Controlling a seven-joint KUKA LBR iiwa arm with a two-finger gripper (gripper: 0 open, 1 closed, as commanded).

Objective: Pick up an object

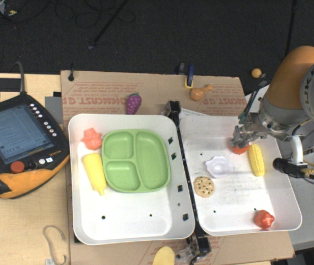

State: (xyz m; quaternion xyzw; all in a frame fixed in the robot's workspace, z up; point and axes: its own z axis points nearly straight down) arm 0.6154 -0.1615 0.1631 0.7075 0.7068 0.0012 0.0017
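Gripper (pixel 244 138) down in upper right of frame, over right bin (pixel 289 203), tips right at a small red-orange item (pixel 239 148) on bin floor. Fingers too dark and bunched to read: can't tell if apart or together, nor if the item is gripped or just touched. Grey arm w/ orange band (pixel 289 79) behind it at frame right.

Right bin contents: red-orange item near upper centre, under gripper; corn cob (pixel 256 159) just beside it to the right, lying roughly upright in frame; white crumpled-looking piece (pixel 218 166) mid-bin; cookie w/ dark chips (pixel 203 186) lower left of bin; red strawberry-like piece (pixel 264 219) at lower right corner.

Left bin (pixel 123 225): green divided plate (pixel 135 161) w/ three compartments, mid-bin; yellow bottle-shaped toy (pixel 95 173) touching plate's left edge; pink-orange lump (pixel 91 139) above it in upper left corner of bin.

Outside bins: purple grape bunch (pixel 133 102) and orange pear-like toy (pixel 199 92) on cardboard above; teach pendant (pixel 16 142) at frame left; yellow round item (pixel 164 255) at bottom edge.
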